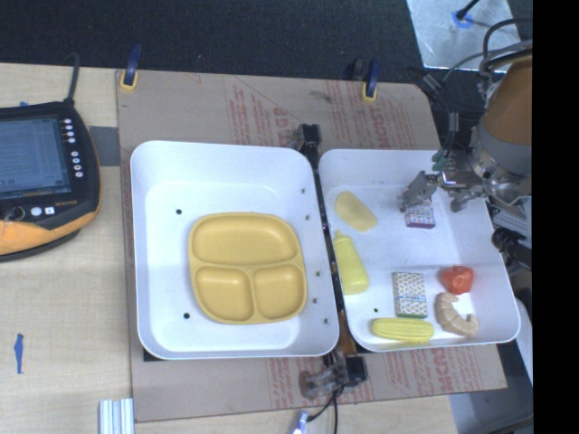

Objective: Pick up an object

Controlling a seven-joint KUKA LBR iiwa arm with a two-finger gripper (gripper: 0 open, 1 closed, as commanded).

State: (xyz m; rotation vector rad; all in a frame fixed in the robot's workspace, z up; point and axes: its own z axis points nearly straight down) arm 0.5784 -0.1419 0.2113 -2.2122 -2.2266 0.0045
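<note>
The gripper (425,191) hovered right over a small patterned packet (419,215), can't tell its state. That packet lay flat, so it could've easily slipped.

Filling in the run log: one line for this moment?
gripper over right bin | above small patterned packet | no grasp visible
</note>
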